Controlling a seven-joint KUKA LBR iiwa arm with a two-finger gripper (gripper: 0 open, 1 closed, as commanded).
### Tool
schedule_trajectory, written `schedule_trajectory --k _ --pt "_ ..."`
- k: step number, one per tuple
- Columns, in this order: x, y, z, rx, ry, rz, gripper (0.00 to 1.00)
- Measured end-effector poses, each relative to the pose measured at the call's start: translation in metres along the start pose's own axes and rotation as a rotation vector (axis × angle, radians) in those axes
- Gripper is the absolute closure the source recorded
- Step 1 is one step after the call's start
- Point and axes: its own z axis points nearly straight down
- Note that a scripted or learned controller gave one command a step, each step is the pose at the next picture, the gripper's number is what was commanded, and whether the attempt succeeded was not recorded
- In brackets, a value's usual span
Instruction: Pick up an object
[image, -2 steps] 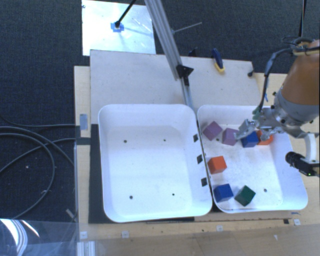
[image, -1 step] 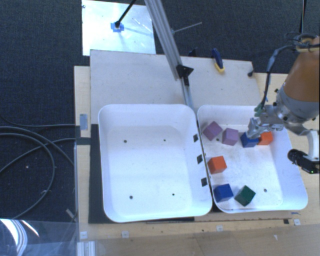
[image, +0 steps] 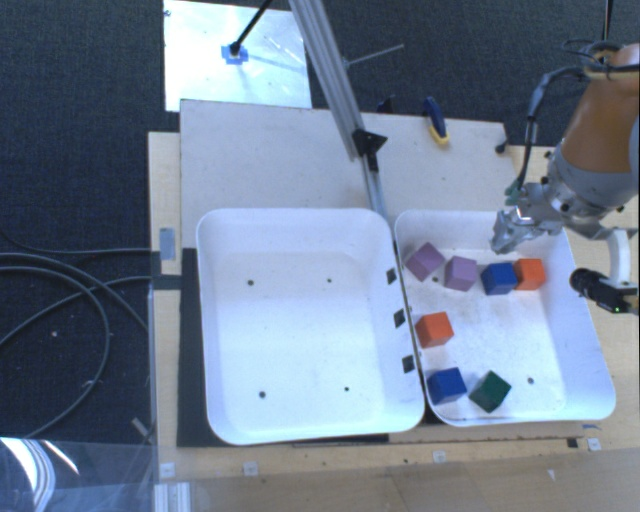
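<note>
The right bin (image: 585, 345) holds several small blocks. Two purple blocks (image: 425, 261) (image: 461, 273) lie near its back left. A blue block (image: 498, 278) and an orange block (image: 530, 273) sit side by side near the back right. Another orange block (image: 434, 329) lies at the left wall, with a second blue block (image: 446, 385) and a dark green block (image: 490, 391) toward the front. My gripper (image: 508, 236) hangs just above and behind the blue block at the back, with nothing seen in it.
The left bin (image: 215, 300) stands beside the right one, sharing a middle wall with black clips (image: 399, 318). A slanted metal pole (image: 340, 90) crosses the board behind the bins. Cables (image: 60, 290) lie on the floor at left.
</note>
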Motion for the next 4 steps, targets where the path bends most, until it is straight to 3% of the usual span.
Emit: schedule_trajectory --k 1,2,4 --pt "-0.057 0.054 -0.095 -0.01 -0.006 0.005 1.0" --pt "-0.054 0.054 -0.102 -0.004 -0.004 -0.003 1.0" --pt "-0.053 0.055 -0.125 -0.012 -0.009 -0.012 1.0"
